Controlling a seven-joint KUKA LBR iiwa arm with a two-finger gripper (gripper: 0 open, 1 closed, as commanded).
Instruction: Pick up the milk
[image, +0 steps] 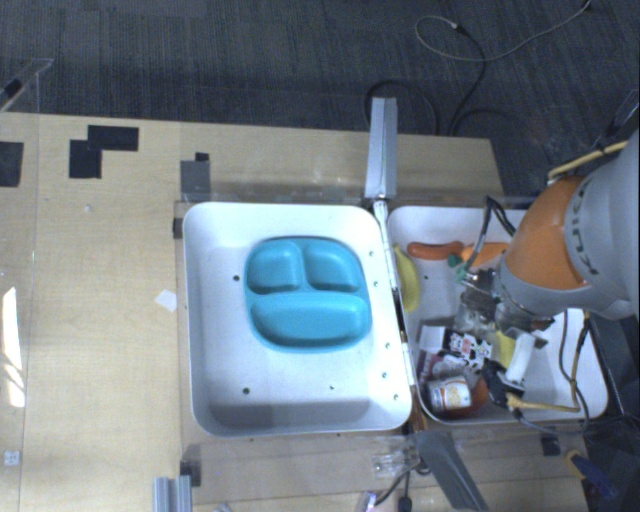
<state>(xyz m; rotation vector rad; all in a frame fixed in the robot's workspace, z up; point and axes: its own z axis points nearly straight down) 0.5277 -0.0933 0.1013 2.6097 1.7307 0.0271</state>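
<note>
Nearest us, on the camera side of the fingers, a jar with an orange-brown label lies against the near wall of the right bin. Between the jar and the fingers lies the milk, a small white carton with dark and red print. It sits just beneath the fingers, close enough that we cannot say whether they touch it.

The fingers point down into the right bin over the milk; the wrist and its fittings crowd them, so we cannot tell how far apart they stand, nor whether they have hold of anything. The arm, grey with its orange band, comes in from the side of the fingers away from the left bin.

Beyond the fingers, toward the far wall, we see a small green piece; just past it lies a long orange thing, perhaps a carrot. A yellow banana lies along the wall between the bins, near the fingers on that side and a little farther back.

Across that wall, well apart from the fingers, a blue tray with three compartments rests flat in the middle of the left bin. Pale bench spreads beyond that bin, farthest from the fingers.
</note>
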